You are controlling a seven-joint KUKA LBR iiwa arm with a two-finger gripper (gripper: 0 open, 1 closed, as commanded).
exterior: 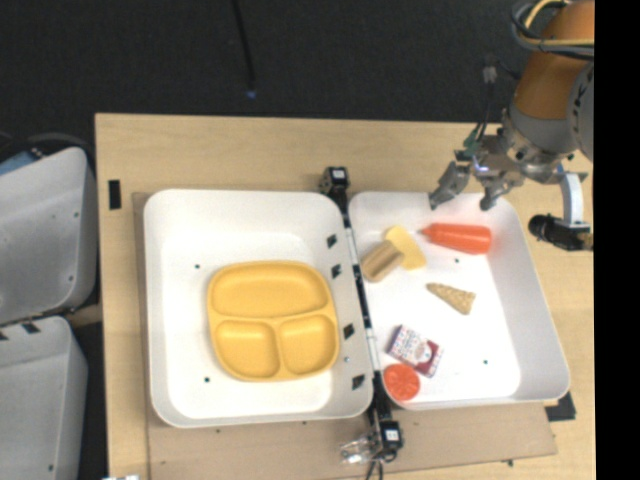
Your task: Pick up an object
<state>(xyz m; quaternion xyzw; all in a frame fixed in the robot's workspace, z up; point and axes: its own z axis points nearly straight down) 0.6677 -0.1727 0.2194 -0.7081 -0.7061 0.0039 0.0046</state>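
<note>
Fingers [466,192] spread open, holding nothing, above right bin's [535,308] far edge; carrot [457,236] just below, apart.

Right bin [520,298]: objects crowd left and upper part. Carrot [457,236] near far wall, just beside yellow block [405,247] touching brown cylinder [381,261]. Wedge [451,297] mid-bin, stands apart. Packet [414,350] and red disc [401,382] near front-left corner. Right half of floor bare. Left bin [170,268]: yellow tray [272,319] centred, margins free all round.

One fixed camera looks down at a slant on both bins [160,268], arm [550,78] entering from the right.
</note>
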